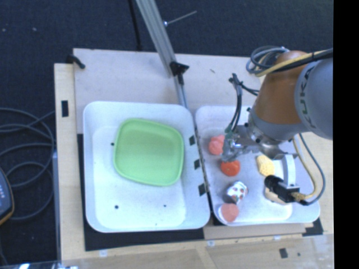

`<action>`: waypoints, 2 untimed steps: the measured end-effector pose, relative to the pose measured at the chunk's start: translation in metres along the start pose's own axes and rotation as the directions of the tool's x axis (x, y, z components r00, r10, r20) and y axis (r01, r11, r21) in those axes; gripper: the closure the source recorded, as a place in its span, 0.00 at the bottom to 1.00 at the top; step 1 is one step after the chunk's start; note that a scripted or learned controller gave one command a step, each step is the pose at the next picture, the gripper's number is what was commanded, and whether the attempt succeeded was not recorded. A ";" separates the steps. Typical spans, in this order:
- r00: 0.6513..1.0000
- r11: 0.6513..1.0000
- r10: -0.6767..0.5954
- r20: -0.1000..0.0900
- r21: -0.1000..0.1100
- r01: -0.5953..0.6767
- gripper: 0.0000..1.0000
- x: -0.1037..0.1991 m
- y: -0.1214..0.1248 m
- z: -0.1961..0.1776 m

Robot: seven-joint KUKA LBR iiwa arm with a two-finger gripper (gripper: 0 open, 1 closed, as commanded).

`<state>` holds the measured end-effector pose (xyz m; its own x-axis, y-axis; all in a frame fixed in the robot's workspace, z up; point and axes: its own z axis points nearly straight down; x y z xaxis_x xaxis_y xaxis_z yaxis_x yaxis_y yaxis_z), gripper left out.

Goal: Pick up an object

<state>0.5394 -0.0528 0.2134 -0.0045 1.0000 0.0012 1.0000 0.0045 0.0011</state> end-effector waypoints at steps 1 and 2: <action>1.000 1.000 0.000 0.001 0.000 0.000 1.00 0.054 -0.014 0.002; 1.000 1.000 0.001 0.000 0.001 -0.001 1.00 0.106 -0.020 0.001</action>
